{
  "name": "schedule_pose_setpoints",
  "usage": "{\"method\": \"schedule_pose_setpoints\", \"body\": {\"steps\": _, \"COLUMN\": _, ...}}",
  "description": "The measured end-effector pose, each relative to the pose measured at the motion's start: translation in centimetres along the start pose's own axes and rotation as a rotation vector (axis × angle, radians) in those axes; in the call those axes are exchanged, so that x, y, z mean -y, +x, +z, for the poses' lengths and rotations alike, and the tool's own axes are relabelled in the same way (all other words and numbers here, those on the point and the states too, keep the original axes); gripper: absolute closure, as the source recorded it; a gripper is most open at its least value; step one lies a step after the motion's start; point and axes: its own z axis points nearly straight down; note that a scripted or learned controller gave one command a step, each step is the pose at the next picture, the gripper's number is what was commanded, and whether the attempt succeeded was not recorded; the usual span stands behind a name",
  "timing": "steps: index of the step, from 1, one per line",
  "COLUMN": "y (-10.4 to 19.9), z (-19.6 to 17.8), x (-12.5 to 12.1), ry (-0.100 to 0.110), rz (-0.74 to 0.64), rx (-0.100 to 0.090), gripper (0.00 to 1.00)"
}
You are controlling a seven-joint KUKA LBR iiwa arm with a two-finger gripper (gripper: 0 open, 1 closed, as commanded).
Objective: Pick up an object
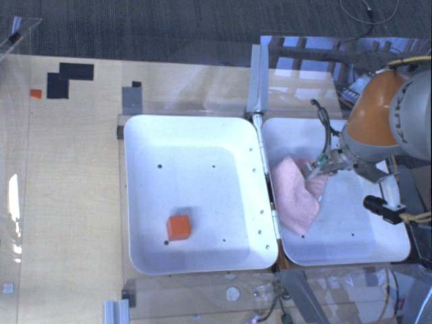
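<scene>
Gripper (318, 169) down in right bin (378, 248), at the pink cloth (295, 196).

Cloth lies crumpled along the right bin's left wall, long axis running top to bottom of the bin; gripper sits at its upper right edge, touching or just above it, so most of the cloth lies down-left of the gripper. Can't tell whether the gripper is open or closed. Orange block (179, 227) sits in left bin (145, 248), well apart.

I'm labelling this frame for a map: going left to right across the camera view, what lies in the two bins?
Left bin → orange block → right bin → pink cloth → gripper at the cloth's right edge.
</scene>
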Motion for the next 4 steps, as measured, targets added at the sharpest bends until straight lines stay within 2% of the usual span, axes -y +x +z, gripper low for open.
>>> {"method": "schedule_pose_setpoints", "body": {"steps": 1, "y": 0.0, "z": -1.3, "x": -0.4, "ry": -0.009, "rz": -0.001, "rx": 0.002, "gripper": 1.00}}
{"method": "schedule_pose_setpoints", "body": {"steps": 2, "y": 0.0, "z": -1.3, "x": -0.4, "ry": -0.009, "rz": -0.001, "rx": 0.002, "gripper": 0.00}}
{"method": "schedule_pose_setpoints", "body": {"steps": 3, "y": 1.1, "z": -0.1, "x": 0.1, "ry": -0.002, "rz": -0.038, "rx": 0.002, "gripper": 0.00}}
{"method": "schedule_pose_setpoints", "body": {"steps": 4, "y": 4.8, "z": -9.6, "x": -5.5, "ry": 0.003, "rz": -0.099, "rx": -0.003, "gripper": 0.00}}
